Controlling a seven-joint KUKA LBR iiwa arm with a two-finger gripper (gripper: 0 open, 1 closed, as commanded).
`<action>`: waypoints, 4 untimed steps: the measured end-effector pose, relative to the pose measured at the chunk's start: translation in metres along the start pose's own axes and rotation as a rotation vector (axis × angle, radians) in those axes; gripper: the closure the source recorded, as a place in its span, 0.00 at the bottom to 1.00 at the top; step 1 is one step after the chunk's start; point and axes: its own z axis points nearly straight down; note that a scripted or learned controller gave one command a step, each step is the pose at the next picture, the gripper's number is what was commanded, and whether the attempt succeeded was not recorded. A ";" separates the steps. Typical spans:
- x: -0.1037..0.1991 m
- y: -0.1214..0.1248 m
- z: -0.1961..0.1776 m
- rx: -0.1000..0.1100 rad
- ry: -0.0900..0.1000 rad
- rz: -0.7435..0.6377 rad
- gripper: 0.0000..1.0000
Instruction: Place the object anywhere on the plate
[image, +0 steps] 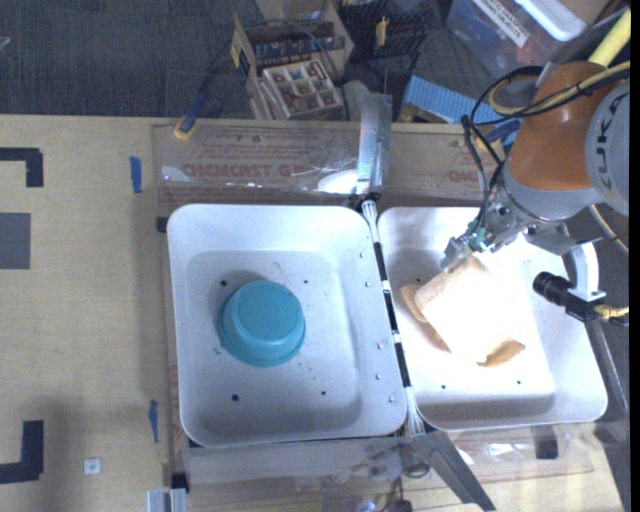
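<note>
Bread slice (462, 318) lies in the right bin (575, 400); the fingers (468, 248) touch its upper edge, but whether they pinch it I cannot tell.

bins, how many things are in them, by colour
blue: 1, the plate in the left bin
tan: 1, the bread in the right bin, under the tool
total: 2

Tan bread slice (462, 318) in right bin (560, 400)

wood bench (80, 330), dark floor (100, 50), clutter behind
</note>
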 end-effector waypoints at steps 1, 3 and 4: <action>-0.002 0.000 -0.040 0.000 -0.001 0.003 1.00; 0.086 0.043 -0.046 0.000 0.002 -0.790 1.00; 0.132 0.063 -0.043 -0.001 0.002 -1.119 1.00</action>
